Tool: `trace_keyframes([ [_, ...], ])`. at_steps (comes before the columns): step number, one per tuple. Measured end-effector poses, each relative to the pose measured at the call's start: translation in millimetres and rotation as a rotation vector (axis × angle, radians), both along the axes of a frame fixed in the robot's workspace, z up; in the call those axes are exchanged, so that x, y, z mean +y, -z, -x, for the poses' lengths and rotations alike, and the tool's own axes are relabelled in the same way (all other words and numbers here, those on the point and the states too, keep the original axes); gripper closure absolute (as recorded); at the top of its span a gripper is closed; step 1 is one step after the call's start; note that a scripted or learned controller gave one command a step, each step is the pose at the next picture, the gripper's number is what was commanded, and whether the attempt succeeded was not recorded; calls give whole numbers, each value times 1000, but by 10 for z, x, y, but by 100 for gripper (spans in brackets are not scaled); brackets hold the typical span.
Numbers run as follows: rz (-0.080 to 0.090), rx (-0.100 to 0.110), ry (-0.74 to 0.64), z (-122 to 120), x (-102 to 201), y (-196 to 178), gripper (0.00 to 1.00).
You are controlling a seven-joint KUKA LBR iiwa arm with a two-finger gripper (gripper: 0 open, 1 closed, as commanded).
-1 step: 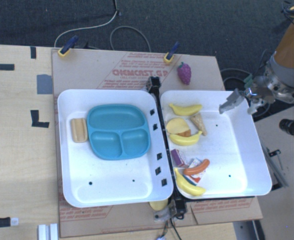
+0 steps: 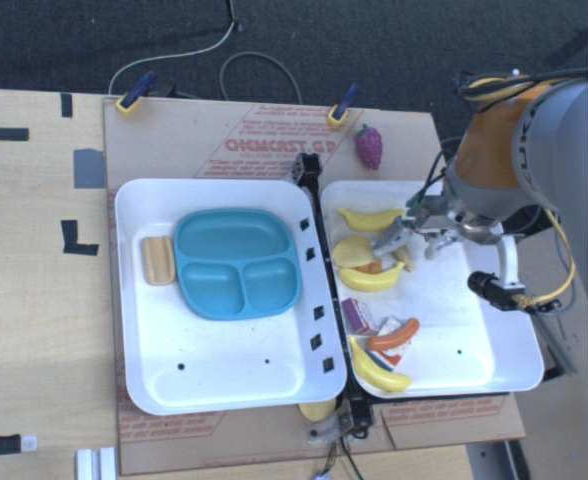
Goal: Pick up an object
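Note:
My gripper [image 2: 406,246] hangs low over the upper left of the right bin [image 2: 474,353], fingers open and nothing between them. Its left finger lies just above a round yellow fruit [image 2: 350,253] and a yellow banana [image 2: 371,279], with a small orange piece [image 2: 375,265] between the two. Another banana [image 2: 369,217] lies just behind the gripper. Nearer the front of this bin are a purple item [image 2: 354,315], an orange-red sausage [image 2: 394,333] and a third banana [image 2: 378,369].
The left bin [image 2: 144,368] holds a teal divided plate [image 2: 239,263] and a tan slice [image 2: 157,260]. A purple grape bunch [image 2: 369,146] lies on the cardboard behind the right bin. A black divider [image 2: 319,268] separates the bins.

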State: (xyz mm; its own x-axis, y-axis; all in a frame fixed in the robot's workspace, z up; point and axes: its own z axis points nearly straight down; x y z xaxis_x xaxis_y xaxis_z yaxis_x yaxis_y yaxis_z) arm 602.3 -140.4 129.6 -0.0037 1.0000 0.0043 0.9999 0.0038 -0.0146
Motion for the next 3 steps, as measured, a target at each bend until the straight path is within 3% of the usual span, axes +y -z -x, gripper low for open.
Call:
trace_keyframes([
  [1, 6, -15, -2, -435, 461, 475, 0],
  [2, -5, 6, 2, -640, 318, 446, 0],
  [3, 9, 1, 6, -630, 424, 447, 0],
])
